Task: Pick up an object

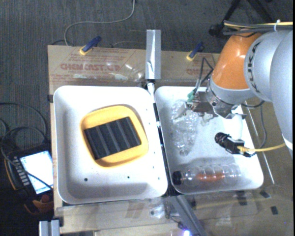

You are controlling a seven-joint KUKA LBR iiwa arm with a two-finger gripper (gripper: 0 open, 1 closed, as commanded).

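I judge the pick barely begun: my gripper [202, 107] hangs over the right bin [253, 173] by the crumpled clear bottle [183, 127], nothing visibly lifted, finger state I cannot tell.

arm [265, 58] cut off right, hand [199, 107] fingers hidden

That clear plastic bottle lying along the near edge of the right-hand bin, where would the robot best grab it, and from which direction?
Probably across the middle of the clear bottle, coming straight down from above. It lies on its side, cap end toward the left bin, so its round body offers two opposite flanks for the fingers. The right bin's wall seems close along its near side, so finger room there looks tight.
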